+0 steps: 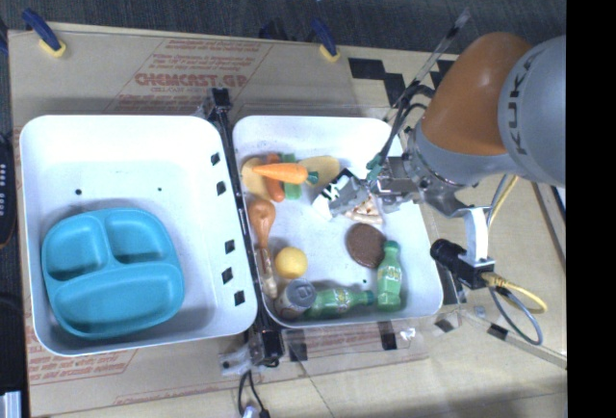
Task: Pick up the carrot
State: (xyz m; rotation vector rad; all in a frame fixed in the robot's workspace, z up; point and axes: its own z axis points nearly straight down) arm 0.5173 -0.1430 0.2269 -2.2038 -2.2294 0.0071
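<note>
Over the right bin [409, 243] the grey arm [520, 117] reaches in from the right, its orange band sitting high above the wrist. Its gripper [348, 193] hangs low over the middle of that bin, above a small patterned flat item [364, 211] that I cannot identify. From this angle I cannot tell how the tool is set, nor whether it has hold of anything.

The carrot [281, 172] lies near the bin's far left corner, orange with a bit of green at its right tip, stretched roughly left to right. It rests against a pale yellow piece [322, 166] just behind it and sits apart from the gripper, to the gripper's left. Below the carrot, along the left wall, lies a tan, elongated item [262, 214], and nearer still a yellow lemon [291, 262].

A brown round disc [365, 245] lies near the bin's middle, just beneath the patterned item. A green bottle [389, 276] stands beside it toward the near right corner, and a second green bottle [339, 300] lies on its side along the near wall, next to a grey round object [298, 295].

The left bin [115, 137] holds a blue divided tray [112, 270] in its near left part. Both bins sit on a cardboard sheet [183, 69] with red printing, held by blue clamps [43, 33] at the far edge.
</note>
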